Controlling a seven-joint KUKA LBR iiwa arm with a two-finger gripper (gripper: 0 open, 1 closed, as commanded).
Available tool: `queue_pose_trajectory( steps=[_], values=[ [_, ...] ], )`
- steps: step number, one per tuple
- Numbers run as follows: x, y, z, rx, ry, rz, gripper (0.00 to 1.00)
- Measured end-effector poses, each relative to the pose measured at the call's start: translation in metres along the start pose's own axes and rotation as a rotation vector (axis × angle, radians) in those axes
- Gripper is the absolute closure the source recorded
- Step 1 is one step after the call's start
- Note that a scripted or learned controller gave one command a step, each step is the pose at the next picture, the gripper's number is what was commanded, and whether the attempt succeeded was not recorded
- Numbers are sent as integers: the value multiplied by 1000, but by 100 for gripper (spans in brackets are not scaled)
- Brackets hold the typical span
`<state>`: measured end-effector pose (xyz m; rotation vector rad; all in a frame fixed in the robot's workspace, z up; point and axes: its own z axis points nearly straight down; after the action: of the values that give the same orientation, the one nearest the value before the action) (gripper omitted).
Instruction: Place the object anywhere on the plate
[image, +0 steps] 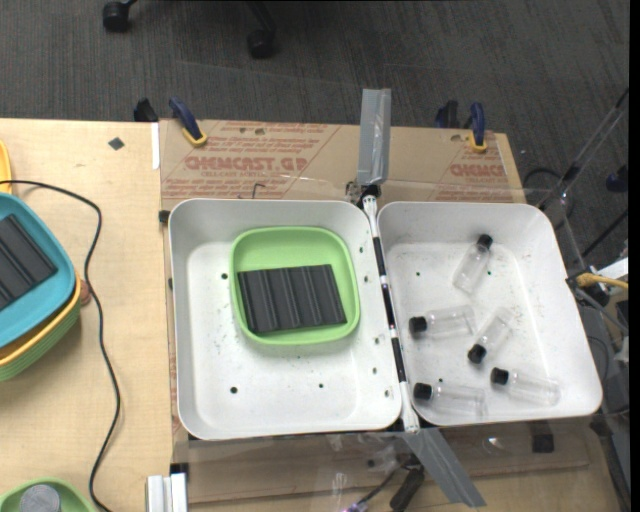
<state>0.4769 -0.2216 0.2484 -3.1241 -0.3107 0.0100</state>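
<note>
Wooden bench (80, 400), green plate (294, 288) in left bin (200, 390), vials (445, 323) in right bin (560, 290)

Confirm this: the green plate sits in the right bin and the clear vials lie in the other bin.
Wrong bin. The camera view shows the green plate in the left bin; the clear vials lie in the other, right bin.

floor: dark grey carpet (320, 50) | wooden bench (110, 330) | chair casters (262, 42)
</note>
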Motion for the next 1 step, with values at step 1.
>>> queue_pose_trajectory(
  steps=[1],
  values=[
    [0, 0, 6, 0, -1, 0, 0]
  ],
)
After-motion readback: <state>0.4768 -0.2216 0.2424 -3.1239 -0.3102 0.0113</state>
